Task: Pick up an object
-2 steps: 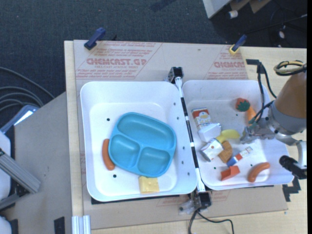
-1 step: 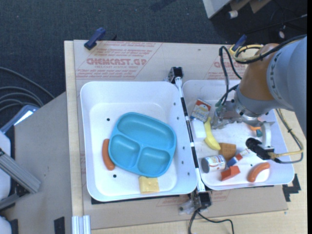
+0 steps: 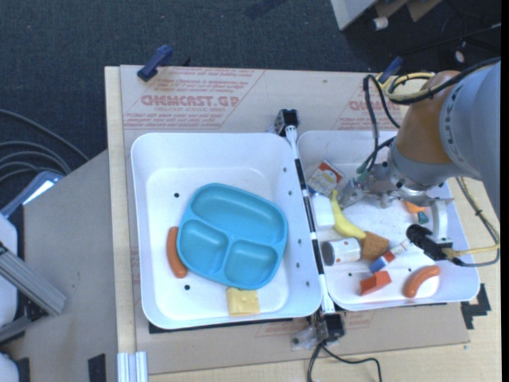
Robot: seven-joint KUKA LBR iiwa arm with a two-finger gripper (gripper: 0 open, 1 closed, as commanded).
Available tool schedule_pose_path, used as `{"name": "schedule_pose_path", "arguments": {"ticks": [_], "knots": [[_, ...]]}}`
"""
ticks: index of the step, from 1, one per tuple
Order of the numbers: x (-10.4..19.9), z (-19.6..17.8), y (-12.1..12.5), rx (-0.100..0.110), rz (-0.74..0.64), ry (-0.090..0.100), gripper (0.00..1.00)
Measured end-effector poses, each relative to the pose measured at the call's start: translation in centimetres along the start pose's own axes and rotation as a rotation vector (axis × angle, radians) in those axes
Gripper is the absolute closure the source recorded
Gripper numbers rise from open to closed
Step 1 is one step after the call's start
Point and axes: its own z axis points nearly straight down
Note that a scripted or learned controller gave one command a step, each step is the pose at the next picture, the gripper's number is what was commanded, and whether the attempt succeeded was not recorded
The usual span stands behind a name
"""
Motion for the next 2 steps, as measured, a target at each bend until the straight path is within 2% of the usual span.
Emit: {"name": "schedule_pose_path", "arguments": {"ticks": [1, 2], "knots": [[2.1, 0.2, 5.0, 0.005, -0.006, 0.013, 0.0], [2.1, -0.9, 5.1, 0.005, -0.007, 0.011, 1.0]]}}
